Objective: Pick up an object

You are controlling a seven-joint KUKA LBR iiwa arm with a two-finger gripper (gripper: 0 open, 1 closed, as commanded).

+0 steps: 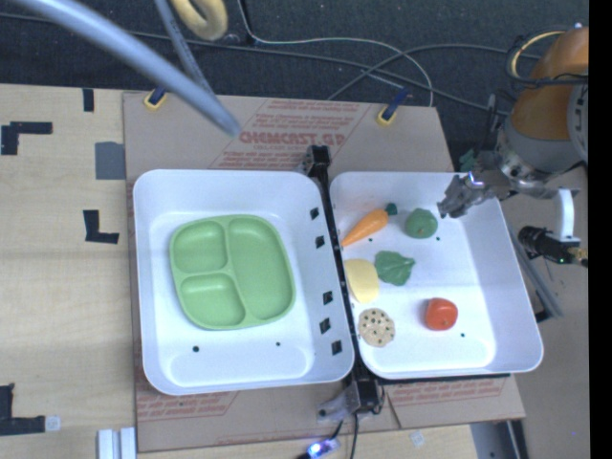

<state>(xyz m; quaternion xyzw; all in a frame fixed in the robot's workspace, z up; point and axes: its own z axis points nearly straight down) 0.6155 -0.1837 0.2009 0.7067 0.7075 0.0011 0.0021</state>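
Observation:
The right bin [497, 285] holds an orange carrot [367, 226], a round green vegetable [420, 223], a leafy green piece [394, 268], a pale yellow item [360, 280], a speckled cookie [377, 328] and a red tomato [440, 314]. My gripper [457, 200] hangs over the bin's upper right part, just right of the round green vegetable. Nothing shows between its fingers, and from this angle their spread is unclear.
The left bin [153, 256] carries a green divided plate [231, 271]. Black clips [318, 158] mark the divider between the bins. Cables run over the dark surface behind, and a grey pole [124, 46] slants across the upper left.

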